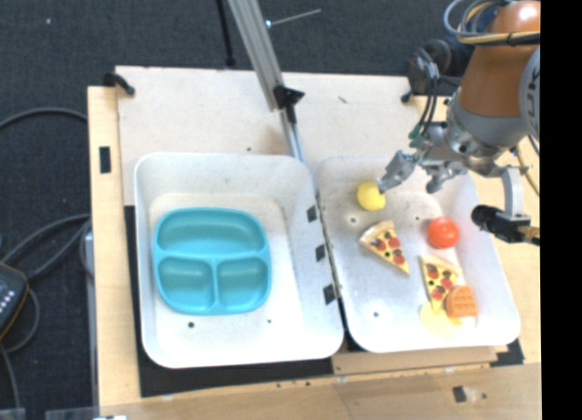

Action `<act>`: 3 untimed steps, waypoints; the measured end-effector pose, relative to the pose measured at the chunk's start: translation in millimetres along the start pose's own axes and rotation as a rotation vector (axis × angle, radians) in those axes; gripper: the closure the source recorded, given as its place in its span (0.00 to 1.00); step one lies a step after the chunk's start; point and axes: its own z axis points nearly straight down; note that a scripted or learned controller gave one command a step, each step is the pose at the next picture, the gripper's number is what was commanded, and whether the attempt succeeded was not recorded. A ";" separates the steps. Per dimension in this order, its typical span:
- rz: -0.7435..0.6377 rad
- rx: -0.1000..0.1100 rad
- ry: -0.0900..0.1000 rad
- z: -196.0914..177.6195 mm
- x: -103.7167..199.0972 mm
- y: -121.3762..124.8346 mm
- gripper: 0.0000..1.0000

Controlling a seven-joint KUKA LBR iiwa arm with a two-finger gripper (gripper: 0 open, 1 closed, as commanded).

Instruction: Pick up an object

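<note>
The blue divided tray point(213, 259) looks like smooth, slightly glossy plastic. Both white bins point(164, 336) appear matt plastic. The worktop point(195, 109) looks like pale wood, the slanted rail point(250, 27) at twelve o'clock like ribbed metal.

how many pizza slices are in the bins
2, both in the right bin: one pizza slice near its middle, the other pizza slice toward the near right, beside a waffle.
</note>
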 end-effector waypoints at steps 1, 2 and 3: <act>0.000 0.000 0.000 0.0 0.0 0.0 0.00; 0.003 0.004 -0.002 42.0 -2.5 -0.4 0.00; 0.005 0.005 -0.002 91.5 -3.4 8.5 0.00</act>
